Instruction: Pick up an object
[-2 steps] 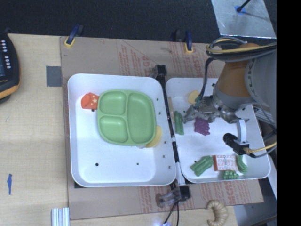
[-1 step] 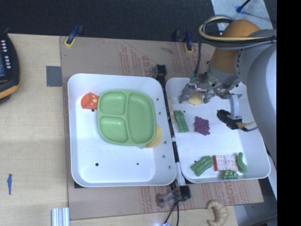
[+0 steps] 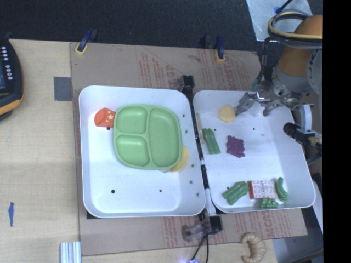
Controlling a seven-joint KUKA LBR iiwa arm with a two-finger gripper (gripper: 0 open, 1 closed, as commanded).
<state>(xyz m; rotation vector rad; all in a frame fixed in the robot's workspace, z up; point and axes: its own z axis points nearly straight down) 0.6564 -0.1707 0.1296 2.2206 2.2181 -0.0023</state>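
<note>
The gripper (image 3: pixel 253 104) hangs over the top part of the right bin (image 3: pixel 296 163), in the upper right of the frame. Its two fingers are spread apart and nothing is between them. A small yellow piece (image 3: pixel 227 113) lies just to the left of the fingers and a little lower in the frame. It is the nearest thing, so it looks like the one to grab. It is round and lumpy, with no clear long side.

The bin floor around it is bare white, so there is room to come down. The purple piece (image 3: pixel 236 146) and the green strip (image 3: pixel 210 141) lie lower, apart from it. The left bin (image 3: pixel 96 190) holds a green plate (image 3: pixel 148 136).
</note>
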